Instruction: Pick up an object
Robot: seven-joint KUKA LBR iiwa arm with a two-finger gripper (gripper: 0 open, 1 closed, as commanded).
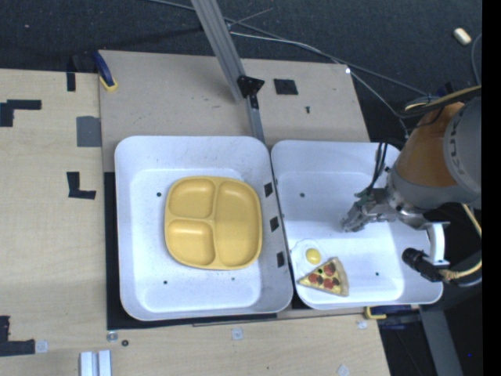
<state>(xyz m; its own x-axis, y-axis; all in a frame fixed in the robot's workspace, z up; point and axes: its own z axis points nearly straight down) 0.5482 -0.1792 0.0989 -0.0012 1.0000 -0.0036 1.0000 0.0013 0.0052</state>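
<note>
A toy pizza slice (326, 277) lies near the front edge of the right bin (329, 163), with a toy fried egg (311, 254) just behind it and to its left. My gripper (354, 218) hangs low over the right bin's middle right, up and to the right of both toys and apart from them. Its fingers point down and left, and nothing shows between them. A yellow divided plate (213, 222) sits in the middle of the left bin (141, 210).
The grey arm with its orange band (427, 155) comes in over the right bin's right rim. A slanted metal pole (223, 41) stands behind the bins. Cables run across the dark floor at the back.
</note>
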